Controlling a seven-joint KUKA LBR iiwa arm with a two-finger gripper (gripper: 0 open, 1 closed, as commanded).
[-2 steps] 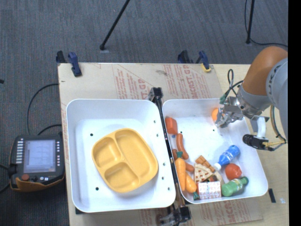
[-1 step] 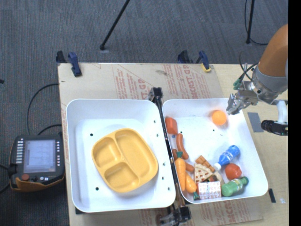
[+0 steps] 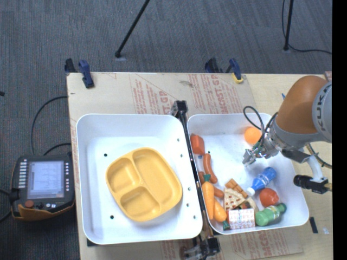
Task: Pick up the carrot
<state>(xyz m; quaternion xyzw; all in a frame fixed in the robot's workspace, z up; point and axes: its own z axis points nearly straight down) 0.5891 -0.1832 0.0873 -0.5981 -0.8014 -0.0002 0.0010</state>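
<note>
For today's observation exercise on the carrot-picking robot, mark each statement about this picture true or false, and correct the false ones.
1. The yellow divided plate lies in the left bin. True.
2. The carrot lies on the yellow plate. False: it lies in the right bin, near that bin's left wall.
3. The gripper hangs over the right bin. True.
4. The gripper is above the carrot. False: it is off to the carrot's right, near an orange ball.
5. A blue bottle lies in the right bin. True.
</note>
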